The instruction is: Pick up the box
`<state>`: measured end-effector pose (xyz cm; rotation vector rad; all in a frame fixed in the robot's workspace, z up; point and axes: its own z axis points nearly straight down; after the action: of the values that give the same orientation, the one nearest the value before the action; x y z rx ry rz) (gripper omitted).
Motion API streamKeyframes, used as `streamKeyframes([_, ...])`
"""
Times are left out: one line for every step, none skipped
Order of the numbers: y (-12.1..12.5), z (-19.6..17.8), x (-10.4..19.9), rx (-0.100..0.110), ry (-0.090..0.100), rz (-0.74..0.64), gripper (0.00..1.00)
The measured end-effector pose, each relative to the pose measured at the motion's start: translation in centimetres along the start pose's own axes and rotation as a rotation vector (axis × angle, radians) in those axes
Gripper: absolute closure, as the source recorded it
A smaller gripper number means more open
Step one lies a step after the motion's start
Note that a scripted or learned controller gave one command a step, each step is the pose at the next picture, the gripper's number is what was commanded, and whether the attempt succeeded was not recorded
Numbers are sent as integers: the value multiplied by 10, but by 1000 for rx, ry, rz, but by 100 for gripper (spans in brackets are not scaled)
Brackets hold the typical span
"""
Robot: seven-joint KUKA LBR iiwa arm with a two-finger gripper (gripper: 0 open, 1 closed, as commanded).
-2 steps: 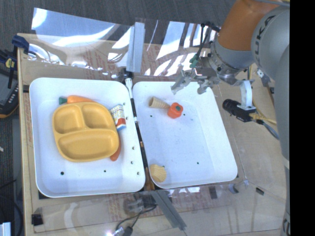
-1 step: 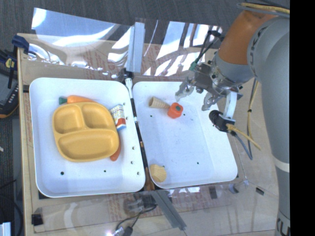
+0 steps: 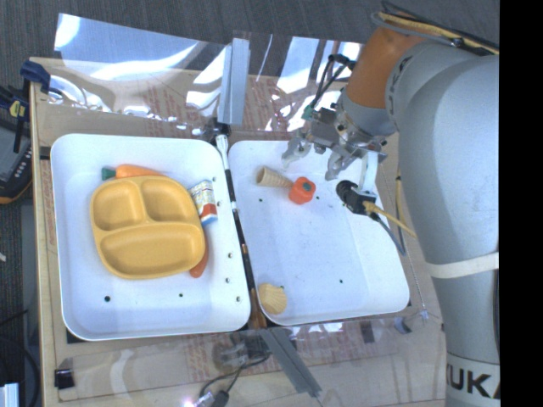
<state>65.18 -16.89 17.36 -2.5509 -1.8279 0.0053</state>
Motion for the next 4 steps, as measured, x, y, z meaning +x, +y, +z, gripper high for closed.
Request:
streamKeyframes([-25,82,42,1,1,145,0])
streamKeyframes([-26,72,44,3,3,140,100])
streamKeyframes([-26,72,44,4,3,140,0])
streamKeyframes([-26,62,44,5,4,138,100])
